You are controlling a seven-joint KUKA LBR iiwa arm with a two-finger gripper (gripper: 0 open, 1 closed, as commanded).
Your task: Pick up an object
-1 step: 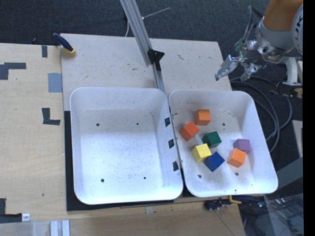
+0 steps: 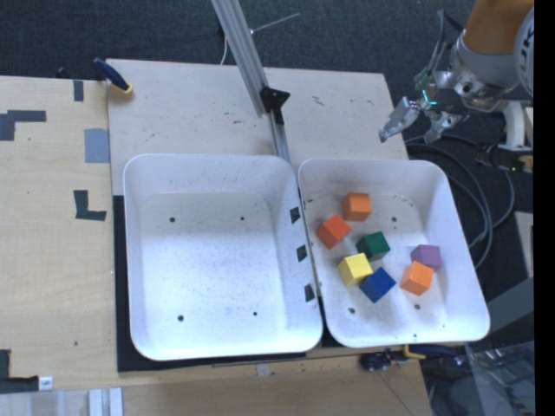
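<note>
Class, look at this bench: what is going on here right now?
A robot arm's gripper hangs above the bench, beyond the far rim of the right bin, with nothing between its open fingers. Seven coloured blocks lie in that bin, among them a green block, a yellow block and a blue block. No block has been picked up yet.

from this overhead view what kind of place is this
Probably a robotics lab grasping bench: a robot arm with its gripper above two white bins, coloured blocks in the right one, tape marks on the benchtop.
</note>
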